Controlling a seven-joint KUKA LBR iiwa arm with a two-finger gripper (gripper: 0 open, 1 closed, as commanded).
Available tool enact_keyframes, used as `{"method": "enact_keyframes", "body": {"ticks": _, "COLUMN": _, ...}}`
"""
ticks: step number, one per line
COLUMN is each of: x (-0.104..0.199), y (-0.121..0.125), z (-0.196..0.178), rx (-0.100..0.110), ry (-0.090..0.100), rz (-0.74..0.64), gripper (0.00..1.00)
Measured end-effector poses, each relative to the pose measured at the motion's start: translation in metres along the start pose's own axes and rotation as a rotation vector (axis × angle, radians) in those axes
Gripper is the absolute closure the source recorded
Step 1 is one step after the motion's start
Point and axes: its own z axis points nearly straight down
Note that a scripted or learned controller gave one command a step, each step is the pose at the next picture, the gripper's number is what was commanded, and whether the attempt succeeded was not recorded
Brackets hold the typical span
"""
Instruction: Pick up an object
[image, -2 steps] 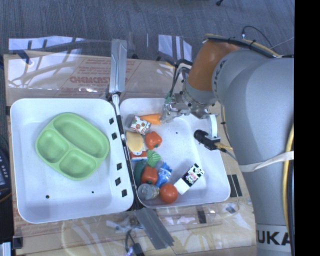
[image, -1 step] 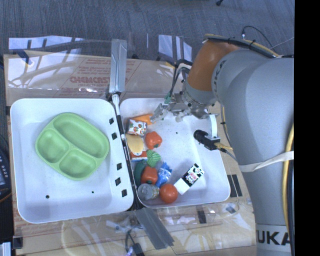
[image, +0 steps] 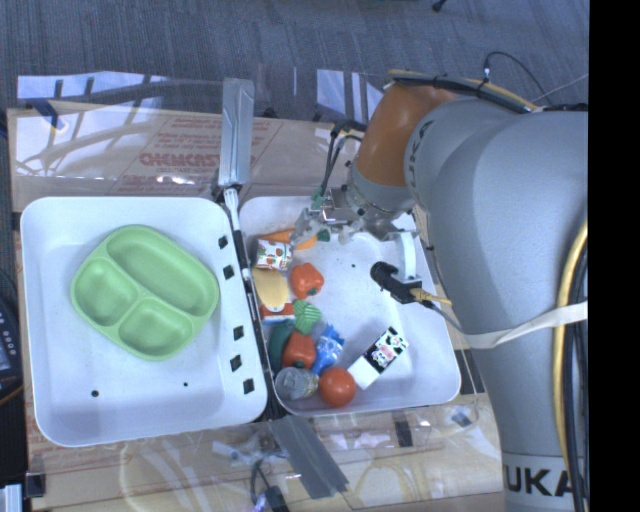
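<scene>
- The gripper (image: 318, 222) hangs over the far left part of the right bin (image: 425, 335); its fingers are too small and blurred, so I cannot tell how far they are open or if they hold something.
- An orange carrot-like piece (image: 303, 240) lies directly under it, near the far edge.
- More toy food, with a red tomato (image: 338, 386), lies along this bin's left edge.
- A green divided plate (image: 145, 291) rests in the left bin (image: 60, 400).

Grey arm (image: 480, 210) low, reaching leftward
</scene>
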Motion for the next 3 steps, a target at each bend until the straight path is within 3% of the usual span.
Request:
{"method": "enact_keyframes", "body": {"ticks": 1, "x": 0.0064, "y": 0.0012, "z": -0.0008, "rx": 0.001, "ry": -0.011, "rz": 0.026, "gripper": 0.00}}
{"method": "enact_keyframes", "body": {"ticks": 3, "x": 0.0022, "y": 0.0022, "z": 0.0000, "rx": -0.002, "ry": -0.002, "rz": -0.024, "gripper": 0.00}}
